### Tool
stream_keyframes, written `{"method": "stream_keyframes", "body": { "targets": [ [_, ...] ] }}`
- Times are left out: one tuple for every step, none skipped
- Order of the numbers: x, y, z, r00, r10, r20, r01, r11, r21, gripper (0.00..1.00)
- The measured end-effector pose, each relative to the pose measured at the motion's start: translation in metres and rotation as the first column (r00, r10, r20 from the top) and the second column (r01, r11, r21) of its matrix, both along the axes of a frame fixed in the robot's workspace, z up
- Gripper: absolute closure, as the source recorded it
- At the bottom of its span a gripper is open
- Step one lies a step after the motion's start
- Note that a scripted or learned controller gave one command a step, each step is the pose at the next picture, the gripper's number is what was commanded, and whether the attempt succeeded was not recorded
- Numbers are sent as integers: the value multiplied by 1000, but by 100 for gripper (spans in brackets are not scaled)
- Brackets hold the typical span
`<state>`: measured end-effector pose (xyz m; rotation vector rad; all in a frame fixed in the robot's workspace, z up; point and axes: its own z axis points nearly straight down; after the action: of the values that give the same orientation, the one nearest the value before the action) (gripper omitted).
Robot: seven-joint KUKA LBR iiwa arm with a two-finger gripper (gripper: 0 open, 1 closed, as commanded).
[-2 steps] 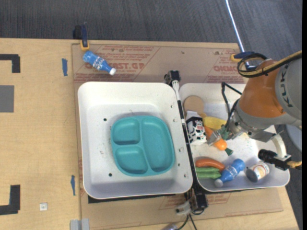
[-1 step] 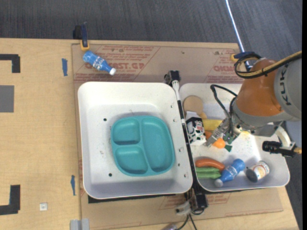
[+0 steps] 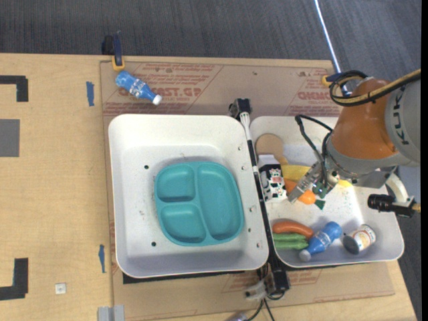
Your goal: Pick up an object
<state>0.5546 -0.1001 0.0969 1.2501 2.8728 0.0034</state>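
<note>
Camera view: arm enters from right, gripper [image 3: 313,187] down in the right bin [image 3: 391,249], over the clutter. Can't tell how far the tool is open or whether it has anything; a small orange piece [image 3: 306,196] and a green bit [image 3: 322,190] sit right at the tips, contact unclear. Candidate objects crowd the bin: yellow block [image 3: 295,173], black-and-white toy [image 3: 274,183], orange carrot-like item [image 3: 293,229], blue bottle [image 3: 321,240], small can [image 3: 358,239]. Left bin [image 3: 127,179] holds a teal divided tray [image 3: 198,202].

Risks: tight packing means fingers may straddle two items or nudge neighbours; a small piece could slip out on lift; a bin wall nearby could block.
</note>
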Motion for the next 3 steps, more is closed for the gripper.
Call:
{"method": "stream_keyframes", "body": {
  "targets": [
    [-20,1,-10,850,526,-1,-526,850,-4,100],
    [-21,1,-10,850,527,-3,-527,850,-3,0],
    [-30,-2,-11,961,278,-4,-278,961,1,0]
  ]
}}
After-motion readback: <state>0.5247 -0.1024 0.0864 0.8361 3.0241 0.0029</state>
